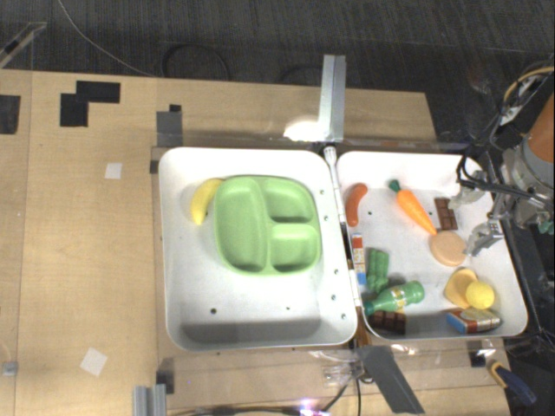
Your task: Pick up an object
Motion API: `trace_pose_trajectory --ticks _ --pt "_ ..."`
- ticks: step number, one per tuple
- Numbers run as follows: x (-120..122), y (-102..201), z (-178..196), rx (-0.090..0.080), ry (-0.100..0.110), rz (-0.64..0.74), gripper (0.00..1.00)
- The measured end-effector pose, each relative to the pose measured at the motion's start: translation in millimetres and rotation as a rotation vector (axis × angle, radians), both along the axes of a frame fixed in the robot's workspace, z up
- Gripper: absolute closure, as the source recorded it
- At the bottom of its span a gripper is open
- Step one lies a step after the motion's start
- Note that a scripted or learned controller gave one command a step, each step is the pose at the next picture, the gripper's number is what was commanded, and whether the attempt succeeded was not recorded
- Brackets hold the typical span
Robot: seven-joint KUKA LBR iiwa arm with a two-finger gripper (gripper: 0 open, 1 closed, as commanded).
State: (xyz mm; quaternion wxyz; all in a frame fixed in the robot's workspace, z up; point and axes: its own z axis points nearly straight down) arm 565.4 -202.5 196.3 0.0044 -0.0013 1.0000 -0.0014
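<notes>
My gripper (484, 236) hangs over the right side of the right bin (518, 277), just right of a tan round disc (448, 250) and above a yellow lemon (479, 295). Nothing shows in its grasp. An orange carrot (414, 210) lies at the bin's middle back, with a brown chocolate bar (445, 214) next to it. A red sausage (355, 203) lies near the bin's left wall. A green bottle (395, 298) lies on its side at the front.
The left bin (182, 302) holds a green compartment tray (263, 224) with a yellow banana (202, 200) at its left edge. A green block (377, 267), a dark brown block (388, 322) and a small can (473, 321) crowd the right bin's front.
</notes>
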Motion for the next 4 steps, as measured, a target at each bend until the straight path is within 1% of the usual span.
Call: trace_pose_trajectory --ticks 1,2,3,4 --pt "29.4 13.9 -106.0 0.0 -0.008 -0.09 0.0" --pt "19.3 95.9 -106.6 0.005 -0.006 -0.188 0.0" --pt "-15.8 67.9 -106.1 0.005 -0.009 -0.316 0.0" --pt "-10.7 68.5 -91.4 0.003 -0.025 -0.305 1.0"
